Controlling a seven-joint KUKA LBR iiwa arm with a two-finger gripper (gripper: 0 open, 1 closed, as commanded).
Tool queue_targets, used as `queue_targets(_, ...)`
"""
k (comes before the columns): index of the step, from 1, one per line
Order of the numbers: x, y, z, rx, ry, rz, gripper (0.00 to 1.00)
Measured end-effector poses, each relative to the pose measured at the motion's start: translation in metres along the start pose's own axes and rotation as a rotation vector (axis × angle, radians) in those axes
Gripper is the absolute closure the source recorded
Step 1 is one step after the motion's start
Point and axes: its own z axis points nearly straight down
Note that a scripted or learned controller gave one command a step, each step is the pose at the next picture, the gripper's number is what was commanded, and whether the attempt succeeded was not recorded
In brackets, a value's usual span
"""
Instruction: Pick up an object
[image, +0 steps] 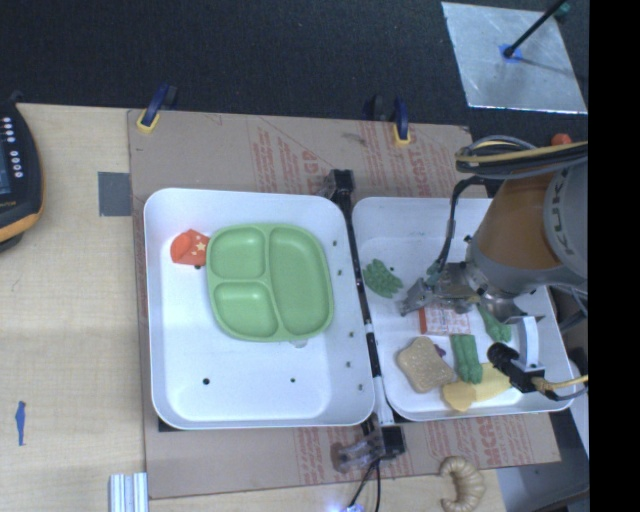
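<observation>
Toys sit in the right bin (400, 215): a green leafy piece (381, 277), bread slice (425, 364) and yellow piece (472, 392). The gripper (420, 295) is low beside the leafy piece; whether it is spread or pressed together cannot be told. Nothing looks lifted yet, so the pick is not done

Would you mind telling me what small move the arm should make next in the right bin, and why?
Probably lower straight down: the gripper hangs in the right bin with nothing visibly between its fingers, just beside the green leafy piece, the nearest thing to grasp.
</observation>
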Motion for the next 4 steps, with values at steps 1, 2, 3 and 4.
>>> queue_targets(1, -0.002, 0.002, -0.013, -0.002, -0.001, 0.002, 1.00)
queue_targets(2, -0.002, 0.001, -0.012, 0.000, -0.001, 0.001, 0.00)
queue_targets(3, -0.003, 0.001, -0.022, 0.001, -0.002, 0.000, 1.00)
queue_targets(4, -0.003, 0.001, -0.022, 0.001, -0.003, -0.001, 0.00)
